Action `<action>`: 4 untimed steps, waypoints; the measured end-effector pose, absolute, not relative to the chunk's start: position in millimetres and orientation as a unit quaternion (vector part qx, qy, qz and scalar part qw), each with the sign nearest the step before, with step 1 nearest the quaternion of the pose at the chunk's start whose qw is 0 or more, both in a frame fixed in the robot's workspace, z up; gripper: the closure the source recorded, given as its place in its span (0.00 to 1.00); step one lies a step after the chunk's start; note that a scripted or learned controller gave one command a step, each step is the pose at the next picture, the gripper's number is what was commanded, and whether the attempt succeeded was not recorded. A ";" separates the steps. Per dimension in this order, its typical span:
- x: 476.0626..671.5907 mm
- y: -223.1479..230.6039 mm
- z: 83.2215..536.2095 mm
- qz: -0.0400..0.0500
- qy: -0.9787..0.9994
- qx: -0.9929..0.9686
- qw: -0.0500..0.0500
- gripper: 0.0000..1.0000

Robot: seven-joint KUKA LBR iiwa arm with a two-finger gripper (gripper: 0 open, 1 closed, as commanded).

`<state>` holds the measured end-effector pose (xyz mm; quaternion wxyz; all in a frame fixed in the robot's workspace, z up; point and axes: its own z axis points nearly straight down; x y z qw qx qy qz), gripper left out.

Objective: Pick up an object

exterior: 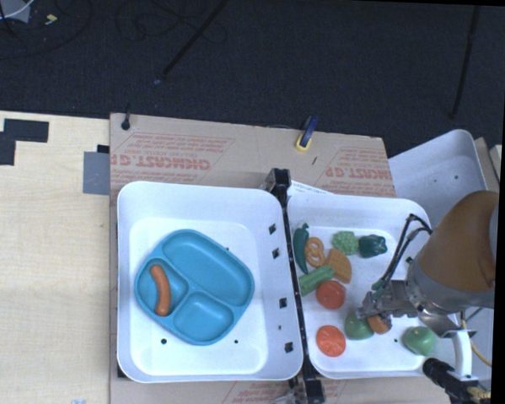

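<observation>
One claw (371,317) low in the right bin (404,212) among toy food (finger spread and contact unreadable)

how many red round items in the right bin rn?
2. One red round piece sits mid-bin, beside the green pod. The other lies near the front wall. The gripper and arm cover part of the right bin, so more may be hidden.

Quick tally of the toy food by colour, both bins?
Green: 6 – dark pepper, light leafy piece, dark piece, long pod, round one at the gripper, round one by the right edge
Red: 2 – tomato, tomato
Orange: 3 – pretzel, wedge, sausage on the blue plate
Total: 11
</observation>
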<state>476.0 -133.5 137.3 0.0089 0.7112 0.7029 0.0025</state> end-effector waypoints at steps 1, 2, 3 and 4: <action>481.5 -135.0 180.0 0.001 0.707 0.707 0.001 1.00; 482.6 -135.6 230.1 0.001 0.707 0.707 0.001 1.00; 517.3 -94.9 218.8 0.000 0.709 0.706 -0.001 1.00; 551.0 -59.6 211.5 0.000 0.709 0.706 -0.001 1.00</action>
